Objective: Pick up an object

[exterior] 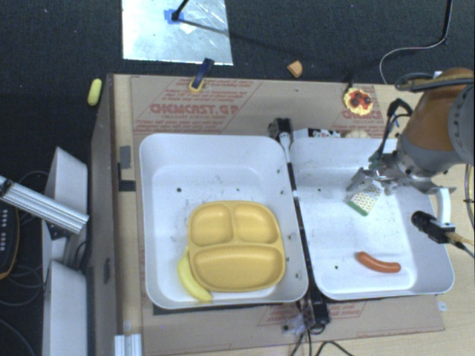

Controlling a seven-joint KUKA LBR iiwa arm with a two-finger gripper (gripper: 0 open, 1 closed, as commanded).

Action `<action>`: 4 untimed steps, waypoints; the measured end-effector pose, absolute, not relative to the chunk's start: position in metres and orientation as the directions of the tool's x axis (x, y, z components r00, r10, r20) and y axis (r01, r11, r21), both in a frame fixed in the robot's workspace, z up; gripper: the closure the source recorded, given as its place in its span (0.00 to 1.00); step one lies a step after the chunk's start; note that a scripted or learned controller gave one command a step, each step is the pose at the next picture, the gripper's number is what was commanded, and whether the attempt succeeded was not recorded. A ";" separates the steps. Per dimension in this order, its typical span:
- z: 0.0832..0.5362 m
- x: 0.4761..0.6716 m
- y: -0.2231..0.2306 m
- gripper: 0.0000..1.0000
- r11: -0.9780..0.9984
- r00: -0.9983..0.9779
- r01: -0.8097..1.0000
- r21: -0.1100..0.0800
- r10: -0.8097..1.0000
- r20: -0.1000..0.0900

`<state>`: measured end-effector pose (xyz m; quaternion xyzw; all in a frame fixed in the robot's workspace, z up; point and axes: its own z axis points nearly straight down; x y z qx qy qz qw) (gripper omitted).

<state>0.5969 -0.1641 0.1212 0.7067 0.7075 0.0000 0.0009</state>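
In the right bin point(415, 277), the pincer point(369, 186) sits over a small white-and-green sponge-like block point(363, 199) near the bin's middle; I cannot tell its state. A sausage point(378, 263) lies toward the near edge. The left bin point(159, 199) holds a yellow divided plate point(236, 245) and a banana point(191, 280).

left bin point(159, 199): plate point(236, 245) near the front, banana point(191, 279) touching its front left corner | right bin point(423, 273): sausage point(378, 263) near the front, small block point(363, 199) behind it, gripper point(369, 184) right at the block | bins sit side by side
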 end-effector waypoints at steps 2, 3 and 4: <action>0.096 0.607 -0.183 1.00 0.002 -0.002 1.000 0.004 1.000 -0.002; 0.143 0.615 -0.125 1.00 0.005 -0.005 1.000 0.004 1.000 0.001; 0.220 0.562 -0.046 1.00 0.006 -0.006 1.000 0.004 1.000 0.001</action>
